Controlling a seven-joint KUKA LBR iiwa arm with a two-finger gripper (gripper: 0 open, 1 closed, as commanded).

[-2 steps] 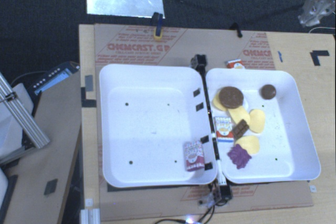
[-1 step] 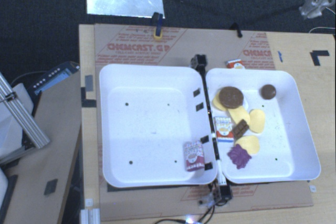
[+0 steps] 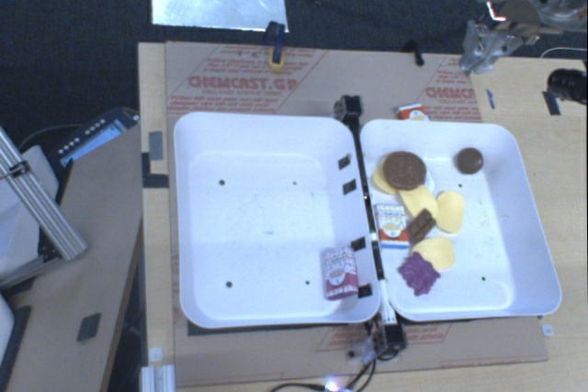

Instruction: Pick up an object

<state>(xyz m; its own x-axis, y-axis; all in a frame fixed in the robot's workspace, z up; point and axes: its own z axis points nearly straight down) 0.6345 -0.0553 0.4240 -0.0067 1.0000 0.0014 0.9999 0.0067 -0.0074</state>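
Fingers [image 3: 478,60]: above the table, beyond the right bin's [image 3: 528,197] far edge; apart or together, cannot tell.
Objects: brown disc [image 3: 404,170] and purple piece [image 3: 419,273] below-left of fingers, well apart.

Left bin [image 3: 230,289]: red can [image 3: 339,273], lower right. Right bin [image 3: 514,289]: two brown discs, yellow pieces, purple piece [image 3: 419,274]. Tool [image 3: 480,50]: upper right of frame, above table [image 3: 110,225].

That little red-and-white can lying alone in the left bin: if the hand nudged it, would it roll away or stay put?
The small red-and-white can seems to lie on its side on the left white bin's floor, so a push across its length would probably roll it. It rests near the bin's right wall, which would likely stop it. It looks toy-sized, so probably light.
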